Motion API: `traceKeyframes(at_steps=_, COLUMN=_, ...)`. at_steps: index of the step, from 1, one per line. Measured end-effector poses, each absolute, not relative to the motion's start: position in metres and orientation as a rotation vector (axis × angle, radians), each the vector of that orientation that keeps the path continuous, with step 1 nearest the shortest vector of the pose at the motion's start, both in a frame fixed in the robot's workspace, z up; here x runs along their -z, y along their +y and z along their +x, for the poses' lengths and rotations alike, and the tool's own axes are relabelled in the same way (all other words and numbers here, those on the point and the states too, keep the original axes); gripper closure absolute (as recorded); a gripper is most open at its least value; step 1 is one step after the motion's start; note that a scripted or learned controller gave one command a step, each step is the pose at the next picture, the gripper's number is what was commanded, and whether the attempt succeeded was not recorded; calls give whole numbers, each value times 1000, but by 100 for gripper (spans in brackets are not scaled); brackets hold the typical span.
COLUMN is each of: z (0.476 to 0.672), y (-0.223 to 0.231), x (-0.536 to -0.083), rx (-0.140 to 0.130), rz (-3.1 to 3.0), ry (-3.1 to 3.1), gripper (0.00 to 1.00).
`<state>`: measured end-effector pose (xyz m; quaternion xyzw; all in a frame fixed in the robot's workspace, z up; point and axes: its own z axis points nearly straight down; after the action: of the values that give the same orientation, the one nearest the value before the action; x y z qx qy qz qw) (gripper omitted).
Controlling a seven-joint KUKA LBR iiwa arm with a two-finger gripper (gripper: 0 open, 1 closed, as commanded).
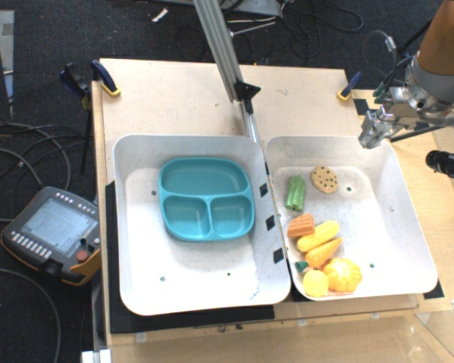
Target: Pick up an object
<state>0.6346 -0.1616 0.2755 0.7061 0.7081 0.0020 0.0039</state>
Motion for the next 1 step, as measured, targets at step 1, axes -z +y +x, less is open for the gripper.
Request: traceKeyframes(at_steps=1, z=634, y=-103, x=-265, rx=0, rz=2214, ry=2231, gripper=100)
